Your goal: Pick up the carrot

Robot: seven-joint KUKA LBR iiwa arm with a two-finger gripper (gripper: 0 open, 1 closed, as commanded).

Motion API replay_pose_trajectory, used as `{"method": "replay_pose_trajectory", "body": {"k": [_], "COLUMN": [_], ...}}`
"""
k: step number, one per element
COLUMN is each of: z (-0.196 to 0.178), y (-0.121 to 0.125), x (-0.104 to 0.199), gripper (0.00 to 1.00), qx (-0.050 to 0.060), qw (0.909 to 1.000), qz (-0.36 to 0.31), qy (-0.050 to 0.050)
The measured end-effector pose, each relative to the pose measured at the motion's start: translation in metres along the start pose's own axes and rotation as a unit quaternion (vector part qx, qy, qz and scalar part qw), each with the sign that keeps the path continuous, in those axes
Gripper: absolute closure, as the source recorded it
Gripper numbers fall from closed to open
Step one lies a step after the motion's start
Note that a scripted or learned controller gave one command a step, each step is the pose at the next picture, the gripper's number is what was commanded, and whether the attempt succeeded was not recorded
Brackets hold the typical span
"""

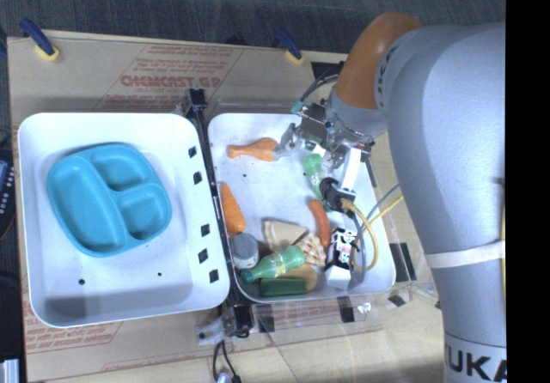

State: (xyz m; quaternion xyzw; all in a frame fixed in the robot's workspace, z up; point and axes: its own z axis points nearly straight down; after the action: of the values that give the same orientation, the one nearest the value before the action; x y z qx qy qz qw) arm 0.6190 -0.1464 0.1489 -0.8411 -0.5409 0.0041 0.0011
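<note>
The carrot (232,208) is an orange tapered piece lying along the left wall of the right bin (258,128), pointing toward the front. My gripper (295,139) hangs over the far part of that bin, right beside the thick end of a tan chicken drumstick (253,149). It is well behind the carrot and to its right. Nothing is visibly held in it. A second orange, sausage-like piece (320,220) lies near the bin's right side, under the arm.
The front of the right bin is crowded: a grey can (244,248), a green bottle (277,265), a bread wedge (284,235), a cow-print carton (342,251). A small green item (312,165) lies below the gripper. The left bin (34,270) holds a blue divided plate (107,197).
</note>
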Motion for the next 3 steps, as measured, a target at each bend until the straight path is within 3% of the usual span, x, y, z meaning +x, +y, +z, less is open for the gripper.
{"method": "replay_pose_trajectory", "body": {"k": [1, 2, 3], "z": [0.06, -0.049, 0.045], "y": [0.013, -0.024, -0.019], "x": [-0.009, 0.095, 0.05], "gripper": [0.0, 0.0, 0.0], "qx": [0.003, -0.004, 0.004], "qw": [0.9998, 0.9999, 0.9961], "qz": [-0.021, -0.014, 0.088], "qy": [0.002, 0.007, -0.001]}}
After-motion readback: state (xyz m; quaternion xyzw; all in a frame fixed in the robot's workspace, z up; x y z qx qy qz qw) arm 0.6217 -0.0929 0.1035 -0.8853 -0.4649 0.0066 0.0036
